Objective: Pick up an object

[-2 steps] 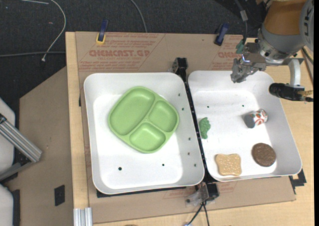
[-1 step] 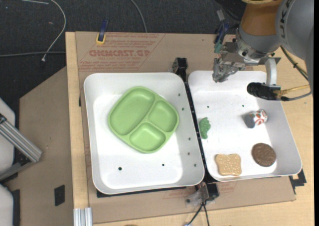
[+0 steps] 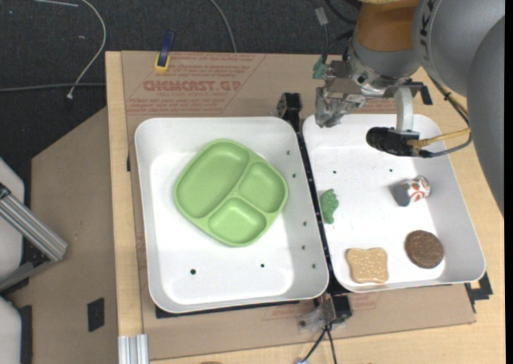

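Observation:
My gripper [image 3: 327, 118] hangs over the far left corner of the right bin [image 3: 457, 194], fingers pointing down, with nothing seen between them. In that bin lie a small green leafy piece [image 3: 329, 204] by the left wall, a tan toast slice [image 3: 367, 264] near the front, a round brown cookie [image 3: 423, 248] at the front right, and a small grey, white and red object [image 3: 411, 191] to the right of centre. All of these lie well in front of the gripper.
The left bin [image 3: 160, 258] holds a green divided plate [image 3: 231, 192]. The bins sit on a cardboard sheet [image 3: 200, 82] with red print. A small blue and yellow item [image 3: 165, 50] lies at the cardboard's far edge. Cables trail on the dark floor behind.

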You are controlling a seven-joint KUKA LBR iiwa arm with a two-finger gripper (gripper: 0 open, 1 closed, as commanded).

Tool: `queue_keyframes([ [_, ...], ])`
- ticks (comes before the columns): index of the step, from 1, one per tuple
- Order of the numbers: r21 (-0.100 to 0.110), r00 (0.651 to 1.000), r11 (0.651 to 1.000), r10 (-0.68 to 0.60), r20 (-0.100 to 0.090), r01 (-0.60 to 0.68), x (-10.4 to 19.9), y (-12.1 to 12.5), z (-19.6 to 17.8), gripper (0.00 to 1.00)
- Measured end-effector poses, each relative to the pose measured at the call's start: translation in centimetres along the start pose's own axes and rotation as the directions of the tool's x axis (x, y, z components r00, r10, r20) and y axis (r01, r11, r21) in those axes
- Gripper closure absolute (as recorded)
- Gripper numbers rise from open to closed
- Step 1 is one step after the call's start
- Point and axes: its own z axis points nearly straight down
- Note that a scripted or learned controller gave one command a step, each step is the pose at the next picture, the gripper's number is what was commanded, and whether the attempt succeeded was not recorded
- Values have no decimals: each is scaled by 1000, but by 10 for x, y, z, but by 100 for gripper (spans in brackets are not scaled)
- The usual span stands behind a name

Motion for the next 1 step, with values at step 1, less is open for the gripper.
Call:
queue_keyframes([
  [1,0,1000,1000,0,0,0,48,8,-5,100],
])
